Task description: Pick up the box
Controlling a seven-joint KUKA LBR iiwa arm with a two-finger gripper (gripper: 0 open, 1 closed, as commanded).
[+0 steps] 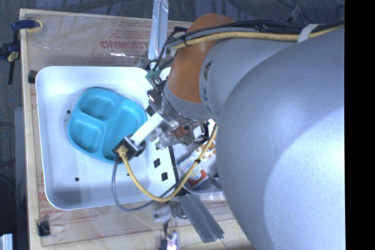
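Grey arm (275, 126) covers the right bin. The left white bin (53, 126) holds a blue divided tray (102, 120). A printed box (190, 164) is glimpsed beneath the wrist. The gripper's state cannot be told.

A blue plastic divided plate (105, 123) lies in the left shallow white bin (53, 96) (grey arm (281, 126) beside it).
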